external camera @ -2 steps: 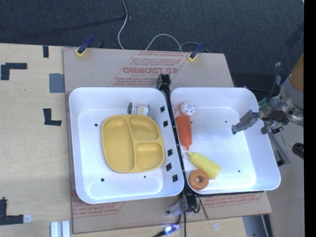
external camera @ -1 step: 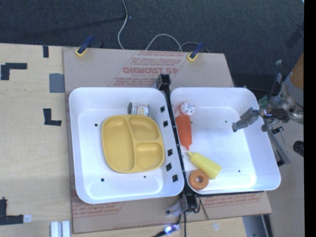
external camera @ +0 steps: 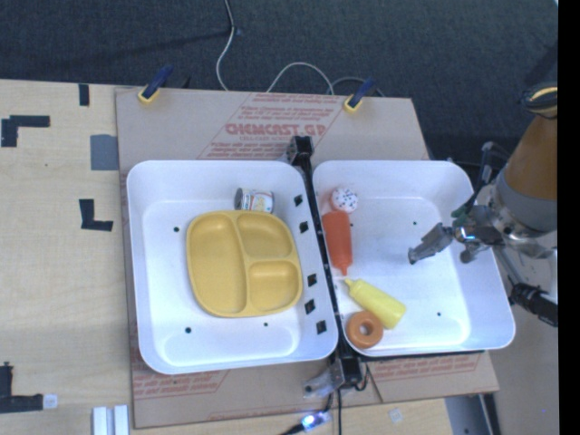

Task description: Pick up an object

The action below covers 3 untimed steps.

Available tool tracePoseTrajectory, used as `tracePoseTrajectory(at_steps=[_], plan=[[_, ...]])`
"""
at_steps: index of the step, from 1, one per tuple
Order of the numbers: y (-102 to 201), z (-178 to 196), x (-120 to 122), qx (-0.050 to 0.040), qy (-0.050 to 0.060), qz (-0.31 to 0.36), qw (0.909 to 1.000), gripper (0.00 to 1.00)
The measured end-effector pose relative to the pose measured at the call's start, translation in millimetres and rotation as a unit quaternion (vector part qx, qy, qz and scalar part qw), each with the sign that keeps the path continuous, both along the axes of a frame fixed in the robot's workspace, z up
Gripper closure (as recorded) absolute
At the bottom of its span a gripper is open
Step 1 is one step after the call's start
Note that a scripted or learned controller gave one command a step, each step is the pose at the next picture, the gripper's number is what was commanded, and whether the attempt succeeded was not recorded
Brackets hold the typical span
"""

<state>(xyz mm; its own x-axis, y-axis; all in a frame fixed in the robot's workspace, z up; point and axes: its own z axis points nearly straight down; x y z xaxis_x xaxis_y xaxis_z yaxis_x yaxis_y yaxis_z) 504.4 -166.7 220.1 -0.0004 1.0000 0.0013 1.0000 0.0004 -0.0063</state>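
Nearest us, a donut (external camera: 366, 330) and mustard bottle (external camera: 377, 303) lie by the right bin's (external camera: 453, 335) front edge. We see the gripper (external camera: 442, 245) near that bin's right edge, fingers spread, pinching nothing, touching no object.

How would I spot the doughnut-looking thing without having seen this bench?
Look in the right white bin, at its near left corner. Beside the yellow bottle lies the orange ring, the one item with a hole through its middle.
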Motion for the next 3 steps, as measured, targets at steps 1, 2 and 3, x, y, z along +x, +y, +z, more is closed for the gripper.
tracePoseTrajectory(at_steps=[1, 2, 3], plan=[[-10, -54, -2, 0.0000, 0.000, -0.001, 1.0000, 0.00], [-14, -114, 3, 0.0000, 0.000, 0.000, 1.0000, 0.00], [-13, -101, 3, -0.0002, -0.001, 0.001, 1.0000, 1.00]])
